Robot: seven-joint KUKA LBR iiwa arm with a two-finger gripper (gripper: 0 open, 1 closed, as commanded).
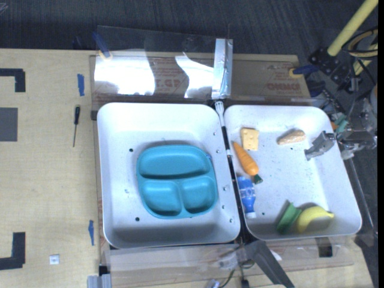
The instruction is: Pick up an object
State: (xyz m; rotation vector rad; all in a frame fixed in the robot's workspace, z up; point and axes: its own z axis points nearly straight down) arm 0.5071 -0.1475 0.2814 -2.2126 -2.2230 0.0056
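**Gripper at the right bin's edge, objects spread below it**

Camera view: two shallow white bins sit side by side on a pale wooden counter point(42, 179). The left bin point(114, 131) holds a blue divided plate point(176, 180), lying flat near the middle with one long compartment at the top and two smaller ones below.

The right bin point(324, 185) carries the loose objects. A yellow cracker point(250, 138) lies near the upper left of this bin, just above an orange carrot point(246, 159) that runs at a slant along the left wall, its green end pointing down and right. Below the carrot, close to the divider between the bins, lies a small blue-and-white tube point(246, 195). A tan piece of bread point(291, 137) rests in the upper middle, well apart from the cracker. In the lower right corner a yellow banana point(312, 217) lies touching a green object point(288, 216) on its left side; what the green object is cannot be told.

The gripper point(318, 145) reaches in from the right, over the right bin's upper right part, just beside the bread and to its right. Nothing shows between its fingers, and whether they stand wide or narrow cannot be told.

Behind the bins stands a clear plastic sheet point(156, 71) with bright glare on it.
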